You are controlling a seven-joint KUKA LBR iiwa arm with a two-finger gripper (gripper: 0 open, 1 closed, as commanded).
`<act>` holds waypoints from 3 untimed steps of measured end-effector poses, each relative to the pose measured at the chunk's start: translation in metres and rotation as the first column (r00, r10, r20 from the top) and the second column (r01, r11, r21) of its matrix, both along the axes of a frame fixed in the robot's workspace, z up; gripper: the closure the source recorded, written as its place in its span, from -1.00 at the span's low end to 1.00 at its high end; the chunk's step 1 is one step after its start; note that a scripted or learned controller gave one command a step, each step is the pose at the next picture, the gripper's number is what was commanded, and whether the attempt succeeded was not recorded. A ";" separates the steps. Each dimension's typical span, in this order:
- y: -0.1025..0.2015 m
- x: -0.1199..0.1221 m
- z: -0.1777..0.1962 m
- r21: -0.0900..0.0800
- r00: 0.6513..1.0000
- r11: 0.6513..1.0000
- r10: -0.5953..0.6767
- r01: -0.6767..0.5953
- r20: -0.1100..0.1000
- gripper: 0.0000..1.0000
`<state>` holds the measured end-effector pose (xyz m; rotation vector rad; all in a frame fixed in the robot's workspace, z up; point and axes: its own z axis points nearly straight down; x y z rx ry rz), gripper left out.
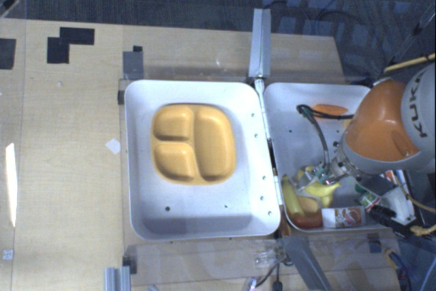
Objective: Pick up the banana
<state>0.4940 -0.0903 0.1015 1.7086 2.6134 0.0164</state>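
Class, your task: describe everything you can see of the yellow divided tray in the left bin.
The yellow divided tray is a rounded-corner square that looks like smooth moulded plastic. Raised ridges split it into three compartments: two smaller ones stacked on the view's left and one long one on the right. All three look bare. It lies flat, right side up, on the floor of the left bin, a little above that bin's middle in the view, apart from its walls. Nothing else touches it.
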 end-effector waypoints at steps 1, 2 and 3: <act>0.057 0.023 0.083 0.004 0.905 0.905 -0.424 0.425 -0.018 1.00; 0.116 -0.007 0.103 0.003 0.954 0.954 -0.300 0.300 -0.019 1.00; 0.167 -0.007 0.133 0.002 0.686 0.686 -0.727 0.728 -0.021 1.00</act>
